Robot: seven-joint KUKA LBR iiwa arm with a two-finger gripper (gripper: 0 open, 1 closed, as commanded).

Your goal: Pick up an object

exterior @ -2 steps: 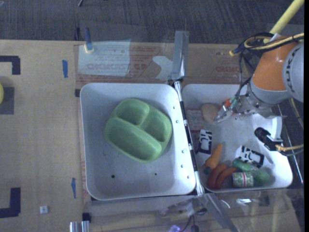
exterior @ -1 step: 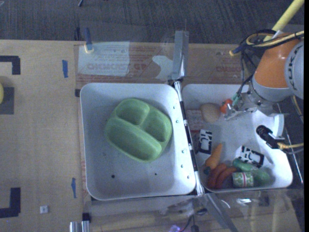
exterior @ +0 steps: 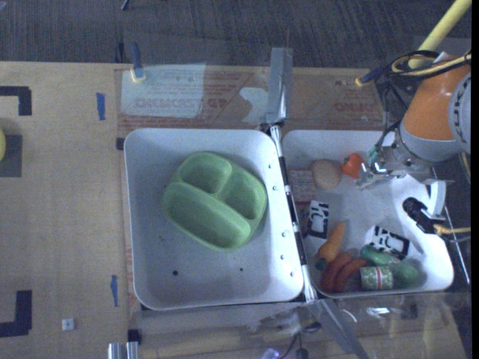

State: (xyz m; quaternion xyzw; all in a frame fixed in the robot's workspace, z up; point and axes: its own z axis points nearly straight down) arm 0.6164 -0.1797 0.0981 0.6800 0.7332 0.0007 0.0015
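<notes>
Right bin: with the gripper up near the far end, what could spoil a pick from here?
1. The gripper sits beside the small orange-red item and the beige round object; closing may nudge either away.
2. Both lie near the right bin's far wall, so the fingers could strike it.
3. The toys at the near end are heaped, so grabbing the carrot may drag its neighbours.

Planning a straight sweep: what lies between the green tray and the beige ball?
In the camera view, the bins' shared rims lie between green tray and beige ball.
</notes>
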